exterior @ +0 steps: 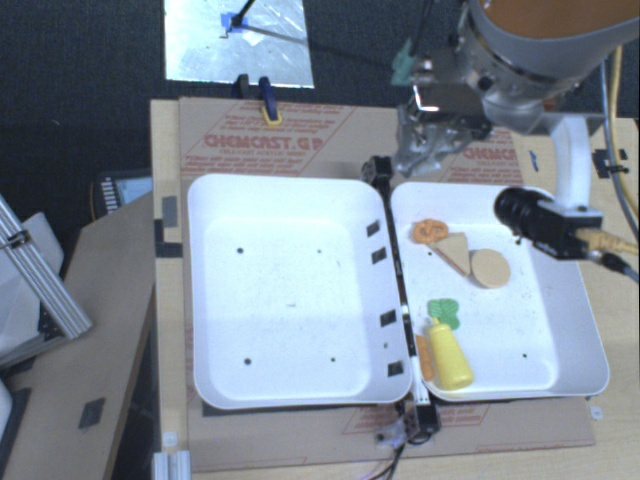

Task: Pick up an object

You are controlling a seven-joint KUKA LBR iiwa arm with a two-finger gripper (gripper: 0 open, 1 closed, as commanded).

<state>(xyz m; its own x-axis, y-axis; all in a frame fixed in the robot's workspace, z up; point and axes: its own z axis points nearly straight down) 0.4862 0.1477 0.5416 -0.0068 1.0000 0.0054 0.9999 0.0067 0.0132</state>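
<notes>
The right bin holds several small items. An orange pretzel-shaped piece lies near its far left corner, with a tan wedge and a tan round disc beside it. Nearer the front lie a green piece, a yellow bottle and a thin orange piece against the left wall. My gripper hangs above the far edge of the right bin, close to the gap between the bins, well above and behind the pretzel piece. Nothing is seen held in it.
The left bin sits beside the right one on a cardboard sheet. A black cylindrical device on a white bracket juts over the right bin's far right side. A shiny metal plate lies behind the bench.
</notes>
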